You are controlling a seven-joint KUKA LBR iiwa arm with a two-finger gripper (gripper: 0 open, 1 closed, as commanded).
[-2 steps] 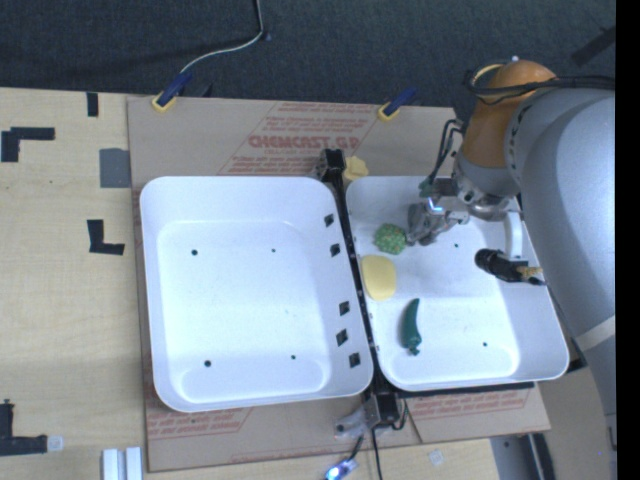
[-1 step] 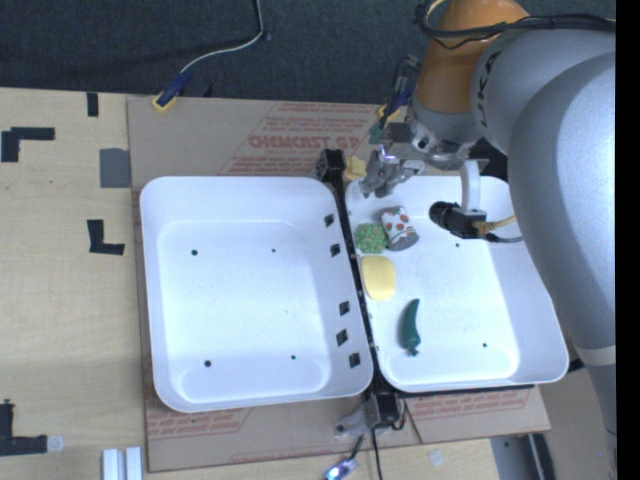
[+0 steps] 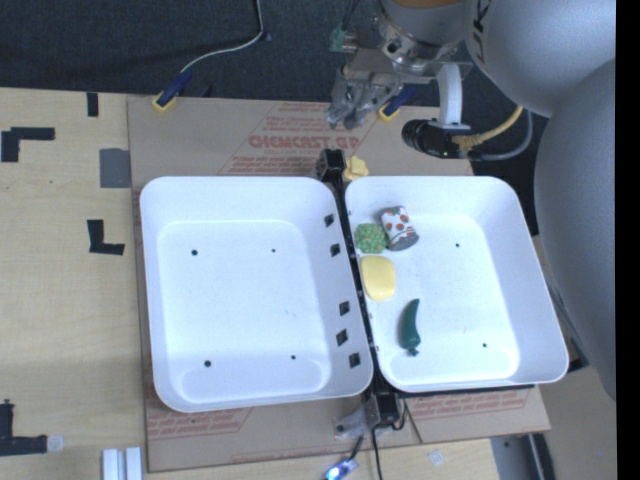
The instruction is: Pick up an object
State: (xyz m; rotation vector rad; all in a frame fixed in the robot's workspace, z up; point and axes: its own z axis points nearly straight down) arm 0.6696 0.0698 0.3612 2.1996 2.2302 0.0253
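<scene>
The right bin (image 3: 500, 268) holds several small objects along its left side: a white cup-like piece with red spots (image 3: 399, 227), a green bumpy piece (image 3: 370, 237), a pale yellow oval (image 3: 378, 278) and a dark green pepper-shaped piece (image 3: 411, 327). My gripper (image 3: 352, 111) hangs high above the back of the bench, beyond the bins' far edge and above the seam between them. Nothing shows between its fingers.
The left bin (image 3: 240, 298) lies beside the right one on a cardboard sheet (image 3: 270, 148). Black clips (image 3: 330, 163) and a yellow bit (image 3: 357, 169) sit at the seam's far end. The arm's grey body (image 3: 560, 48) fills the upper right. A cable (image 3: 230, 48) runs across the back.
</scene>
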